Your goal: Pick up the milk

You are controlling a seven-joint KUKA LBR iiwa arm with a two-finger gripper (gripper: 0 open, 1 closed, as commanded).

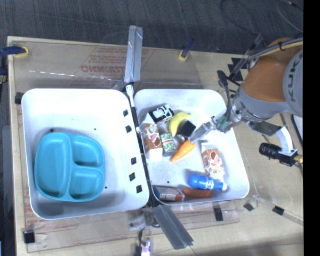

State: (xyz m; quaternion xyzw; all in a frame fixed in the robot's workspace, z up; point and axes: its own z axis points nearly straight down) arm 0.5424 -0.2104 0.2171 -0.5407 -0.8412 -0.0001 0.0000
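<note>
The milk (161,112) is a small carton with black and white patches, lying at the back of the right bin (232,143), close to the divider. My gripper (190,129) reaches in from the right and hangs low just right of a yellow banana (176,123) and above an orange carrot (182,150). It is a short way to the right of the milk and a little nearer the front, apart from the carton. Nothing shows held in it.
The right bin also holds a brown and white carton (150,133), a small green pack (168,143), a red-patterned carton (213,162), a blue bottle (204,183) and a sausage (198,193). A blue divided plate (69,166) lies in the left bin (32,105).
</note>
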